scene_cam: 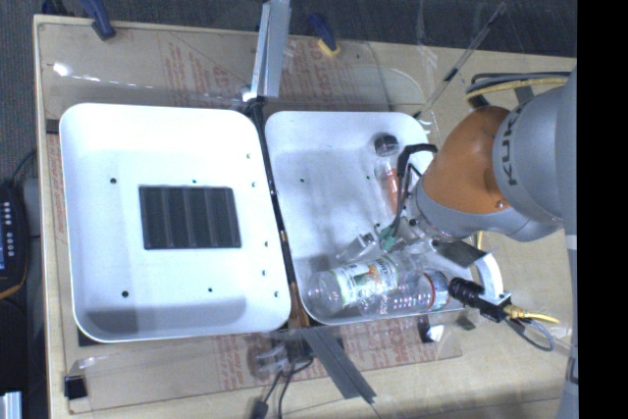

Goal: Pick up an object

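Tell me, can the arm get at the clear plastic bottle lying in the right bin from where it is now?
Probably yes. The clear plastic bottle lies on its side along the near wall of the right bin, with nothing on top of it, and the arm's gripper is just above it.

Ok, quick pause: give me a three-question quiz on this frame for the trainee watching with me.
1. True or false: the clear plastic bottle lies on its side in the right bin.
2. Which thing lies in the left bin? A) a dark ridged rectangular object B) the bottle C) a blue clamp
3. Fill in: the arm hangs over the ____ bin.

Key
1. True; it lies along that bin's near wall.
2. A; the dark ridged rectangular object sits near the bin's middle.
3. right
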You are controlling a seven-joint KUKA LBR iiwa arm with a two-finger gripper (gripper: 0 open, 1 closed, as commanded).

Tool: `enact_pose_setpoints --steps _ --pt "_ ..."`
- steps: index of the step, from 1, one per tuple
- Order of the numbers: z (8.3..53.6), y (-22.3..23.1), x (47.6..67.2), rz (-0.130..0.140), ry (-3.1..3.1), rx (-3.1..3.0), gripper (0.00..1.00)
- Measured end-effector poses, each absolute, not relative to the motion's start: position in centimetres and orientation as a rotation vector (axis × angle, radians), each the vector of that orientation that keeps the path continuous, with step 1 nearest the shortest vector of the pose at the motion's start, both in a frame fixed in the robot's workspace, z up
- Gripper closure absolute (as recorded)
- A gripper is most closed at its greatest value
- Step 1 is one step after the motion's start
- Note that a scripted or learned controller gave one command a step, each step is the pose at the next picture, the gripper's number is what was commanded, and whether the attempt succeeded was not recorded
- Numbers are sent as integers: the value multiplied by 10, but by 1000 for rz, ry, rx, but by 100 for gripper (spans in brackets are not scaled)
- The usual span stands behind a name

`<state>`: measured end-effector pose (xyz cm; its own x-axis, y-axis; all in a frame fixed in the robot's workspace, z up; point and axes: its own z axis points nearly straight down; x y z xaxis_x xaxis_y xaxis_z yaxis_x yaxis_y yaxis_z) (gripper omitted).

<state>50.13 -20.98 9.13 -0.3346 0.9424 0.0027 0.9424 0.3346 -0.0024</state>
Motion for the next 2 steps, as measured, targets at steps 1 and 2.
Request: enact_pose_setpoints --steps 1,2 --pt "146 -211 497 0 -2541 -1845 0" --pt "156 -211 498 1 -2545 -1841 100"
